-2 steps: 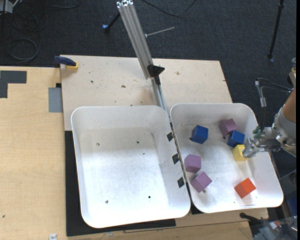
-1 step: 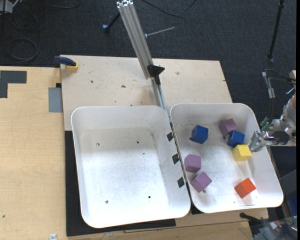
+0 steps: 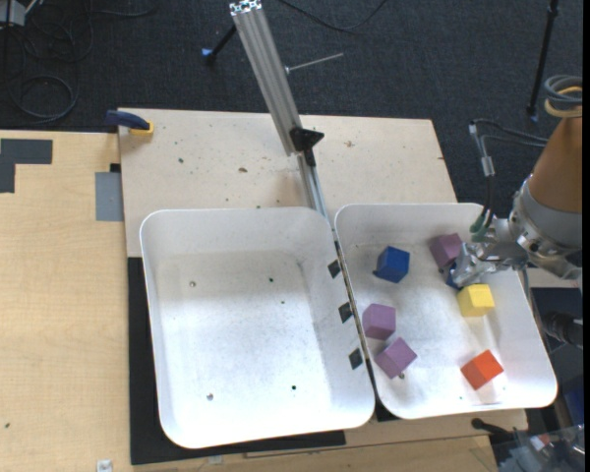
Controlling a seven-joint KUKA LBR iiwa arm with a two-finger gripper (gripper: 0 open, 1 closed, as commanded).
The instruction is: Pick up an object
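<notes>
The left bin (image 3: 238, 327) is seen to hold nothing but a few dark specks. An aluminium bar (image 3: 275, 96) slants down from twelve o'clock to the seam between the two bins. In the right bin (image 3: 442, 411), taken from its left side, two purple cubes are found, one (image 3: 379, 320) near the divider and another (image 3: 396, 356) just below it at five o'clock. A blue cube (image 3: 393, 264) sits above them at about one o'clock. A third purple cube (image 3: 445, 251) lies further right, touching or nearly touching the gripper. A yellow cube (image 3: 476, 299) is placed just beside it, and an orange-red cube (image 3: 483, 370) lies at the bin's five o'clock corner.

The gripper (image 3: 469, 268) is lowered into the bin from the right, between the third purple cube and the yellow cube. The yellow cube lies at about five o'clock from it, the purple cube at about ten o'clock; something blue shows at the tip. Whether the claw is released or clenched cannot be told, and nothing can be confirmed as held. The cubes have no long axis to favour. No brand, label or writing can be read.
</notes>
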